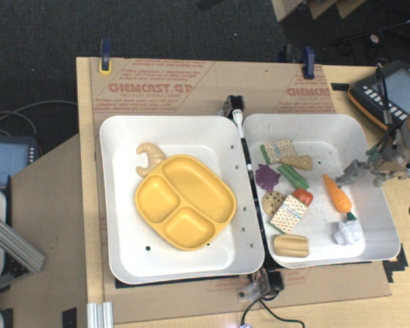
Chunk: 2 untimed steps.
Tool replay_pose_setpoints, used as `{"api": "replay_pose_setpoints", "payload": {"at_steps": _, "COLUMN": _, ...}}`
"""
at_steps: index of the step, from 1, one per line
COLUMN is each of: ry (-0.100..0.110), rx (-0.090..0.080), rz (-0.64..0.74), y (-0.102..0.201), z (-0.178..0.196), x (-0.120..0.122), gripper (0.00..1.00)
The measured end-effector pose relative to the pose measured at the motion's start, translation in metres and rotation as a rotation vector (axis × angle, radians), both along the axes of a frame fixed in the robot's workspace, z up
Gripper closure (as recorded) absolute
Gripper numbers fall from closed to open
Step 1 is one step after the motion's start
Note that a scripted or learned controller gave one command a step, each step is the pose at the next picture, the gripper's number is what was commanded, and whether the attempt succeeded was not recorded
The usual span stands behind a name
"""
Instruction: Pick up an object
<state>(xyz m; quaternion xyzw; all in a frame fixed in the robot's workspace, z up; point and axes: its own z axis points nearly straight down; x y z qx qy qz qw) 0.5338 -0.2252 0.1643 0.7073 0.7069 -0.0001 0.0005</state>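
A carrot lies near the right bin's right edge, just below the gripper, whose claw state cannot be told from here. Toy foods crowd that bin's left side; a yellow tray fills the left bin.

Gripper: grey metal fingers, dark cables behind.
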Motion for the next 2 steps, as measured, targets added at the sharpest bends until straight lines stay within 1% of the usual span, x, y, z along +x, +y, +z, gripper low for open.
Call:
{"api": "replay_pose_setpoints", "payload": {"at_steps": 1, "ry": 0.005, "rx": 0.004, "rz": 0.005, "y": 0.031, "z": -0.084, "x": 0.032, "gripper": 0.00}}
{"api": "replay_pose_setpoints", "payload": {"at_steps": 2, "ry": 0.000, "rx": 0.001, "rz": 0.001, "y": 0.029, "z": -0.070, "x": 0.031, "gripper": 1.00}}
